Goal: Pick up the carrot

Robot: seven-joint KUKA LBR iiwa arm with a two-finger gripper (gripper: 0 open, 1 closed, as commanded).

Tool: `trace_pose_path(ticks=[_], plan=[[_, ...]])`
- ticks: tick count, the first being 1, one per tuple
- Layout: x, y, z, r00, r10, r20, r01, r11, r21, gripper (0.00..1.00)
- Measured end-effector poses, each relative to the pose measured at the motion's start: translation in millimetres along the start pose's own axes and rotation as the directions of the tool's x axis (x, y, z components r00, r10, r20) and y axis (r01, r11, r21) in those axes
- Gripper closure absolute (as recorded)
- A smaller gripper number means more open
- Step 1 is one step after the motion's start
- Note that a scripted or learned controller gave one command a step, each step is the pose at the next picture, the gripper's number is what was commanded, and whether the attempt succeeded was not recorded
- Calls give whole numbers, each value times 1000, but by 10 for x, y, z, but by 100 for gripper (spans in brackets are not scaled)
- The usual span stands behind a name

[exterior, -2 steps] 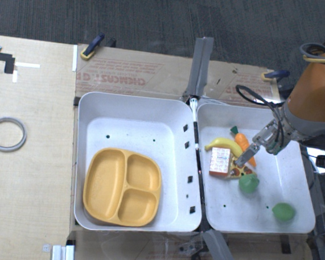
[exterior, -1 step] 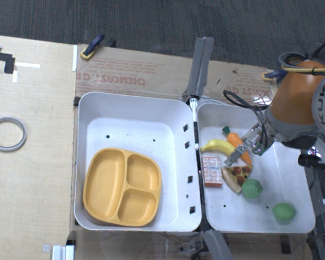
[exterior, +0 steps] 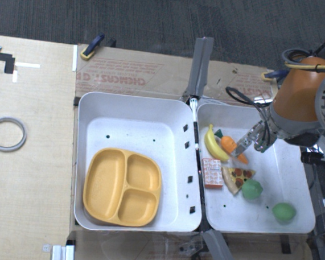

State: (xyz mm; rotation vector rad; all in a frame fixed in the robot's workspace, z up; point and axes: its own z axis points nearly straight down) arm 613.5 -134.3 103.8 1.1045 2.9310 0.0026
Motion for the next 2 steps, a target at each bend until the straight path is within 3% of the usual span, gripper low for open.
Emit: trace_pose_path(ticks=[1, 2], plan=[[463, 593, -882, 951, 308, -5, -308, 951, 6, 100], [1361, 309, -1058, 926, 378, -6, -378, 926, 9, 100]])
